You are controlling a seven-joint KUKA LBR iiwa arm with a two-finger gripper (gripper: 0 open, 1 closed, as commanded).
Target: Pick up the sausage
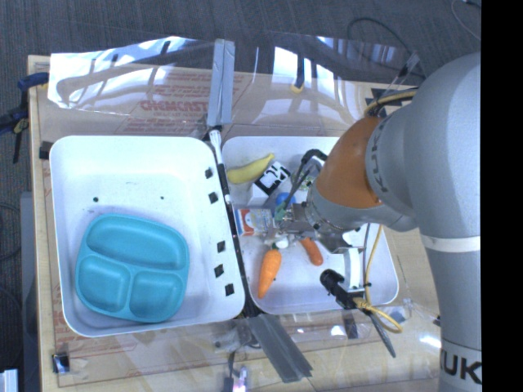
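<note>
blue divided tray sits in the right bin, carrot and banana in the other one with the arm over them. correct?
Not quite. The camera view shows the blue divided tray in the left bin, not the right. The rest holds: the carrot and banana lie in the right bin, with the arm reaching over them.

Your right bin [384,288] crowded under the arm [425,162], banana [249,169] at the far corner, carrot [269,272] and sausage [312,251] close together mid-floor, open floor along its near edge, left bin [122,166] free behind the blue tray [132,266]
</note>
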